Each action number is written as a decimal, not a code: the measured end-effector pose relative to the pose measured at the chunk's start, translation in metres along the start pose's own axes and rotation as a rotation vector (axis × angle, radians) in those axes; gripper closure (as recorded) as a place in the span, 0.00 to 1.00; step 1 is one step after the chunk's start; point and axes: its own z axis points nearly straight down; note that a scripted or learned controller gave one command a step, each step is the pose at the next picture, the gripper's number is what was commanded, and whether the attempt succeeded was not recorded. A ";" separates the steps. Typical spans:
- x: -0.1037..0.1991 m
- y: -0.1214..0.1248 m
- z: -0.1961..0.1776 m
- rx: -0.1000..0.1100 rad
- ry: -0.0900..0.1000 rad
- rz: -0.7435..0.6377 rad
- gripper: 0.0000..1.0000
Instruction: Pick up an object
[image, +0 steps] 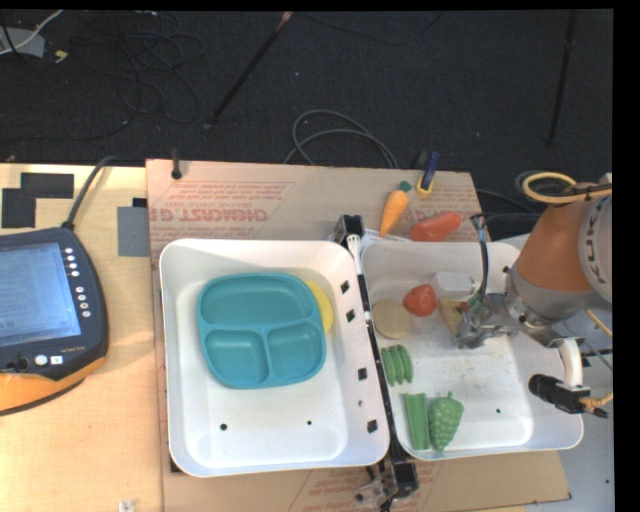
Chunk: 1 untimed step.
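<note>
2 shallow white bins sit side by side on a cardboard sheet (300, 200). The left bin (190, 420) holds a teal divided plate (262, 330) with 3 compartments, and a yellow object (324, 305) peeks out from under the plate's right edge. The right bin (500, 420) holds several toy foods: a red piece (420, 299) toward the far side, a tan flat disc (391, 320) just left of it and nearer, a ribbed green piece (397, 364) near the left wall, and at the near edge a long green pod (416, 420) lying just beside a bumpy green piece (446, 418). The arm (560, 265), with its orange band, reaches in from the right, and the gripper (473, 328) is low over the middle of the right bin, just right of the red piece and the tan disc; nothing can be made out in its grasp. Beyond the bins, on the cardboard, lie a toy carrot (394, 209) and a red pepper-like piece (436, 226). A tablet-like pendant (45, 300) rests at the far left of the bench.
</note>
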 end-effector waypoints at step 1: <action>-0.017 -0.020 -0.069 -0.004 -0.003 0.002 1.00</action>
